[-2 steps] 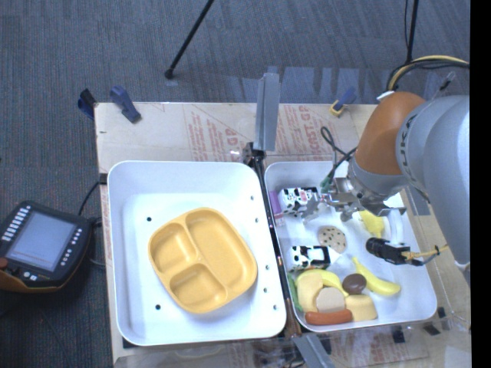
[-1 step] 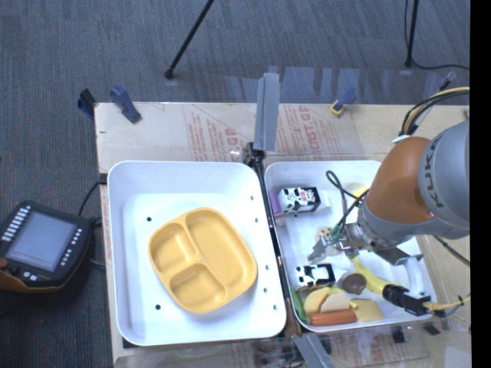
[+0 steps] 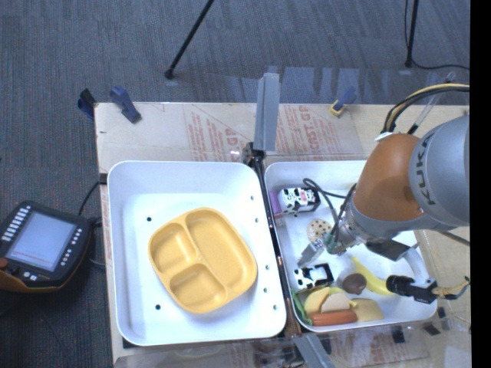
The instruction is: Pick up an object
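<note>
Leftward first, left bin (image 3: pixel 126 205): a yellow divided plate (image 3: pixel 201 259) lies at its centre
Right bin (image 3: pixel 337 169): toy food crowds 6 o'clock, a cookie (image 3: pixel 319 226) sits near centre, cow-print packets (image 3: pixel 298 198) at 10 and 7 o'clock
My gripper (image 3: pixel 321 245): low over the bin's middle, just beside the cookie
Jaws: I cannot tell how far apart, nor see anything held

Even, soft overhead light is falling across the scene; the white bins (image 3: pixel 130 205) are glaring slightly, shadows are staying faint, and detail is looking mildly soft.
</note>
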